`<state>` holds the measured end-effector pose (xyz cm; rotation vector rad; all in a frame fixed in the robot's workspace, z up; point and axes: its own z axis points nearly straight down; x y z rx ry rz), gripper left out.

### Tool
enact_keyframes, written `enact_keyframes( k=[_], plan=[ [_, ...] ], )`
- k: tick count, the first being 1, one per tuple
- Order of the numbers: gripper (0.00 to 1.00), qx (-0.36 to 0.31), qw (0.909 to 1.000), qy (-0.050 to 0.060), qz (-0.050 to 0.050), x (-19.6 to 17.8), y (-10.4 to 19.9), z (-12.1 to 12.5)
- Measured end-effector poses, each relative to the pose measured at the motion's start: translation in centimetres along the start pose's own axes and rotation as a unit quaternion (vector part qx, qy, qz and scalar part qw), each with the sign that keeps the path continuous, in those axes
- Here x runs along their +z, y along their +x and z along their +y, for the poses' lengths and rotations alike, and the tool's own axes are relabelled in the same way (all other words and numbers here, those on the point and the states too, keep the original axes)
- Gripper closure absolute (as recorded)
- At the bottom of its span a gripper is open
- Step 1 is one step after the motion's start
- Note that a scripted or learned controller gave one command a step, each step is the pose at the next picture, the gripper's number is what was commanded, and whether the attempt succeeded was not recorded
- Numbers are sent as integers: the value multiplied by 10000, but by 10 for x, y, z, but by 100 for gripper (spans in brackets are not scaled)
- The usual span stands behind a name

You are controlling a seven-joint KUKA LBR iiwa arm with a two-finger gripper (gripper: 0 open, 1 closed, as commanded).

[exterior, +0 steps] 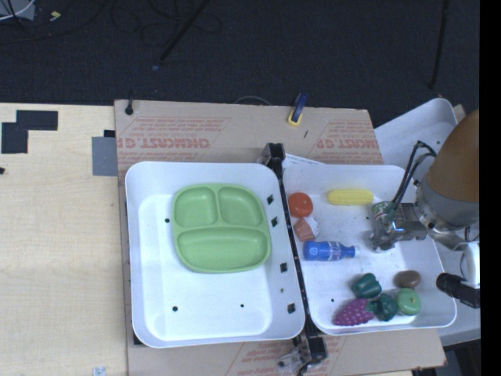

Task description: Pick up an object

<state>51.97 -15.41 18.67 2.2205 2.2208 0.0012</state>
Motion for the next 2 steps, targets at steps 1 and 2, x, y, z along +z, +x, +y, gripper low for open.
enact_keyframes(
  k=[1,2],
  plan=[
    [100,-1,10000,-1,1,-43,-1,1],
    [100,-23,10000,12,13,-52,50,17]
  ],
)
